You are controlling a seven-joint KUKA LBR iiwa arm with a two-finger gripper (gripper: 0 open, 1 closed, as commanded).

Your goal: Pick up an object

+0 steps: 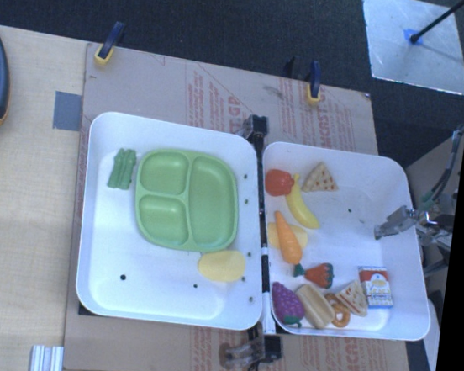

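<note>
The toys lie in the right bin (pixel 386 171): a tomato (pixel 278 181) touching a banana (pixel 301 206), a pizza slice (pixel 320 178) just above them, a carrot (pixel 288 237) below. Lower down sit a pepper (pixel 319 274), grapes (pixel 286 301), a hot dog (pixel 315 306), a pretzel (pixel 339 312), a sandwich (pixel 353 296) and a small carton (pixel 376 287). My pincer (pixel 395 221) hangs at this bin's right edge, apart from all of them; I cannot tell whether it is parted or closed. The left bin (pixel 93 272) holds a green tray (pixel 187 199), beans (pixel 121 168) and a lemon (pixel 221 266). Both bins rest on the surface (pixel 7 219).
</note>
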